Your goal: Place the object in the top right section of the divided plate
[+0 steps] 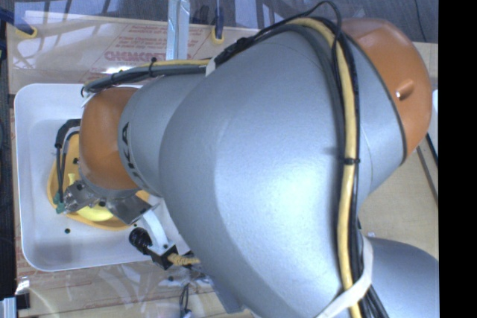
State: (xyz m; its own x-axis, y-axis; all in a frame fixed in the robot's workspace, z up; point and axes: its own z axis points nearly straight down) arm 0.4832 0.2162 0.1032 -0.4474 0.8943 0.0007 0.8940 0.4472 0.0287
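Hiding the jaws — their state cannot be told — the arm (283, 160) covers the yellow plate (93, 214).

1. The grey arm (283, 175) looms large across the camera view, reaching left over a white bin (30, 160)
2. Its orange band (104, 138) sits above the wrist, low over the bin
3. A yellow divided plate (93, 214) peeks out beneath the wrist, mostly hidden
4. Black and yellow cables (344, 123) run along the arm
5. The counter (97, 37) lies behind the bin
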